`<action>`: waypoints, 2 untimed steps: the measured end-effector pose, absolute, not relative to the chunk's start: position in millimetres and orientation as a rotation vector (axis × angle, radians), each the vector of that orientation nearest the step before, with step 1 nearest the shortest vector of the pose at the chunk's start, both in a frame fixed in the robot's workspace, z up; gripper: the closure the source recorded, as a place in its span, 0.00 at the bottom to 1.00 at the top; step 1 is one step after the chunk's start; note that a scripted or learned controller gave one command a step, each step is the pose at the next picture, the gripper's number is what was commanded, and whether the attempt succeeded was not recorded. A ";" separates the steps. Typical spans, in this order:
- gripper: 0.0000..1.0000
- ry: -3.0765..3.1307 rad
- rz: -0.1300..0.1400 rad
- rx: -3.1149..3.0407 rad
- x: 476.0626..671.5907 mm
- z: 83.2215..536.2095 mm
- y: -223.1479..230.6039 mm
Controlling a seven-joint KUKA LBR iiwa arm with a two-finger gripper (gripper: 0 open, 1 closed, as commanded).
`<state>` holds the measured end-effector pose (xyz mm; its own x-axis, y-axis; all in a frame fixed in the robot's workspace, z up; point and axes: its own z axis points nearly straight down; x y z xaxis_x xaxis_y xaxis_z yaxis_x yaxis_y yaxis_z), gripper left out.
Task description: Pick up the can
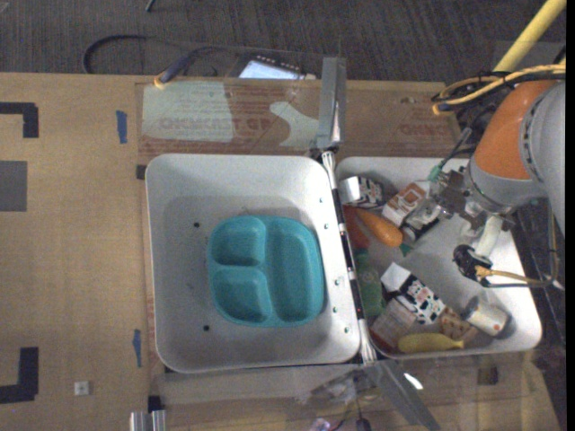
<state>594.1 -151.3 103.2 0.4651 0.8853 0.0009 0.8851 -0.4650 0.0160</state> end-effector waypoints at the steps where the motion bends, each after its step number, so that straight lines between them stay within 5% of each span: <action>1: 0.00 1.665 0.028 2.670 668.1 102.2 -204.0; 2: 1.00 1.661 0.042 2.647 672.3 115.3 -203.4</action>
